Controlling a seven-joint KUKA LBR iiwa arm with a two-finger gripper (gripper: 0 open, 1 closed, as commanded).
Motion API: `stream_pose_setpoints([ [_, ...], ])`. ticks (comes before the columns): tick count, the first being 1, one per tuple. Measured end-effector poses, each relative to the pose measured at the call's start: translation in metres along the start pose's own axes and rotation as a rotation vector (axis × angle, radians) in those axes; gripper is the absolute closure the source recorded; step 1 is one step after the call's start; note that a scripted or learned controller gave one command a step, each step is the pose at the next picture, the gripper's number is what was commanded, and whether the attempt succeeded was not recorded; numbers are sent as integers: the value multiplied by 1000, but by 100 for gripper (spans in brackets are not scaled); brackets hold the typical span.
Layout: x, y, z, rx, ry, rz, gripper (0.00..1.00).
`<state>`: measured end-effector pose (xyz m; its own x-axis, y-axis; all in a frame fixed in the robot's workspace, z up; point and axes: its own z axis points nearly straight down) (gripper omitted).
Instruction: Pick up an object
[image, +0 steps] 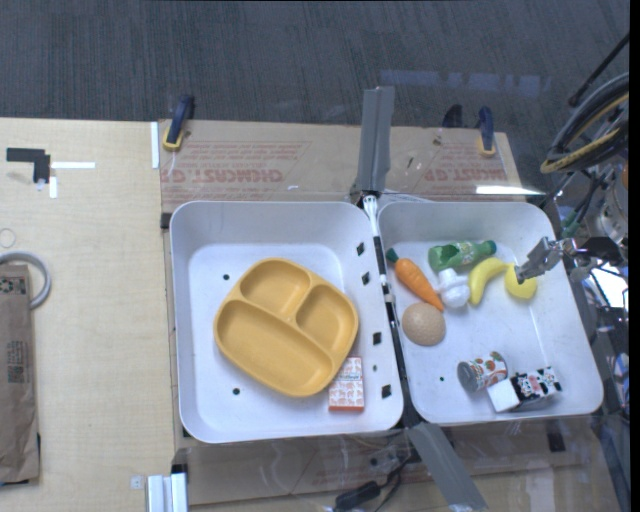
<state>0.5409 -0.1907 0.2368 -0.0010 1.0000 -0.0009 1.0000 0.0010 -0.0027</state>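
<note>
Lying across the whole scene, a pale wooden table (90, 300), bearing two shallow white bins side by side. Sitting on the left, the left bin (190, 330), holding a yellow divided plate (286, 326) at its middle and a small red-and-white carton (347, 386) just beside the plate's lower right edge. Sitting on the right, the right bin (560, 350), holding the smaller things.

Reaching in over the right bin's upper right rim, the pincer (537, 262), tips appearing to touch a small yellow piece (521, 285); too small and blurred to tell whether gaping or closed, so not claiming a grip.

Lying just left of that piece, a yellow banana (484, 277), curving beside a green bottle (461, 254) and a white piece (455, 291). Slanting nearby toward the bin's left wall, an orange carrot (417, 281) with a green top. Resting below the carrot, a tan egg-shaped ball (424, 324). Lying near the bin's lower edge, a small can (483, 372), and just right of it a black-and-white spotted box (527, 388).
</note>
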Motion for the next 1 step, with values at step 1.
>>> stream_pose_setpoints([
  [1, 45, 52, 63, 0, -1, 15, 0],
])
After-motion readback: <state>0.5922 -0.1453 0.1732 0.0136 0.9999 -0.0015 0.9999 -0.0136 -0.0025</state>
